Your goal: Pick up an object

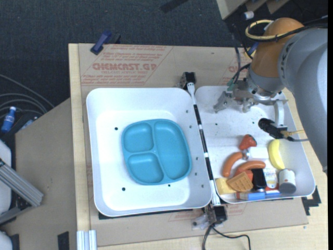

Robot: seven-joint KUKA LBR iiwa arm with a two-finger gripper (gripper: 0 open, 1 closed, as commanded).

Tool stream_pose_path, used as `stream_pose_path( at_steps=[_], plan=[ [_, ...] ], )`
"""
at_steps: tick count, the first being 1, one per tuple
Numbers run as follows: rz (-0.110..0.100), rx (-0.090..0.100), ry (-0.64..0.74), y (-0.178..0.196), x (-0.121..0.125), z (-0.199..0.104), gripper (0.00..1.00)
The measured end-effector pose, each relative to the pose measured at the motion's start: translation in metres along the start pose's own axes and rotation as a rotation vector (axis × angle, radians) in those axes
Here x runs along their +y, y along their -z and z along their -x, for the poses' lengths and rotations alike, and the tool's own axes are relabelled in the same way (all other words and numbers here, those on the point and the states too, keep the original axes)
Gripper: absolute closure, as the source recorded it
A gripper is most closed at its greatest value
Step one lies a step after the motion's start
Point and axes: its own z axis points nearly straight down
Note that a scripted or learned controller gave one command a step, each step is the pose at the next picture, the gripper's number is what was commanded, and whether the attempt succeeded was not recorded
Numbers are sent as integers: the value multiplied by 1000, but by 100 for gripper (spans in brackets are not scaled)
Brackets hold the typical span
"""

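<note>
The gripper hangs over the right bin's far end, fingers spread, holding nothing. Toys cluster at that bin's near end: banana, sausages, cylinder. A blue tray lies in the left bin.

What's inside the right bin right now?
The right bin holds a pile near its front corner: two sausages, a banana, a red piece, a cracker, a blue marker and a small can. Anything beneath the pile is covered.
</note>
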Motion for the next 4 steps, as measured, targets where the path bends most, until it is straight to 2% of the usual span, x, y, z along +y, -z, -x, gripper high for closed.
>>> stream_pose_path(
  at_steps=[1,2,3,4],
  plan=[
    [-4,2,-1,0,-67,-9,0],
    [-1,1,0,0,0,-18,0],
    [-5,1,-1,0,-25,-24,0],
    [0,0,0,0,0,-25,0]
  ],
)
